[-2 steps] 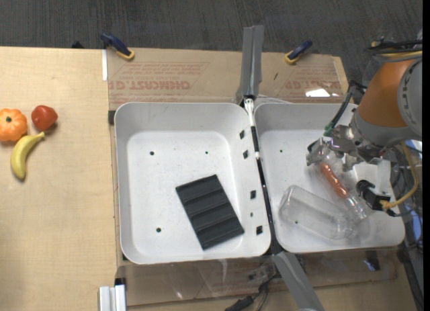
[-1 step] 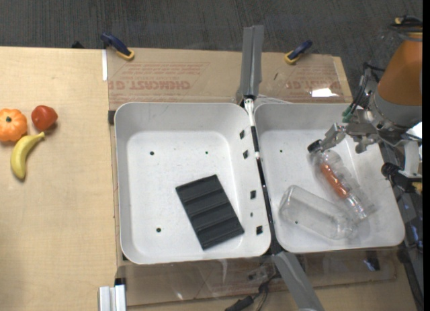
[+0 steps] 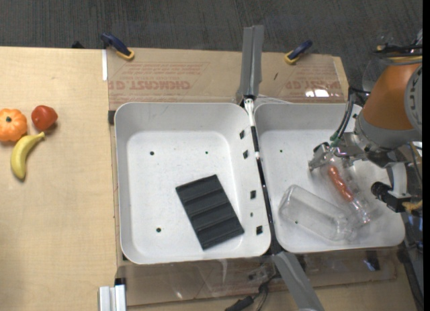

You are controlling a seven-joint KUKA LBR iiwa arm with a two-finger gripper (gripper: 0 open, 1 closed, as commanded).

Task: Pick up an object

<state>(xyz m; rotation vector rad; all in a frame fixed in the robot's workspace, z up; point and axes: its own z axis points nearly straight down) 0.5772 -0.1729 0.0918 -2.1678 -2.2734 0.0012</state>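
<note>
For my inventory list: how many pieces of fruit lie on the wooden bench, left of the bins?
3, all grouped near the bench's left edge: an orange fruit, a red fruit just right of it, and a banana below both. The picture's edge crops the orange one; more may lie beyond.

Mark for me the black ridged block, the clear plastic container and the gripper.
black ridged block (image 3: 209, 211), camera view, middle of its ridged top.
clear plastic container (image 3: 310, 213), camera view, middle of its see-through side.
gripper (image 3: 324, 156), camera view, between its fingertips.

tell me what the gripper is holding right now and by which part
It cannot be told. The gripper sits low in the right white bin beside a clear plastic container and a reddish tube-like object, but no grasp is visible.
</note>
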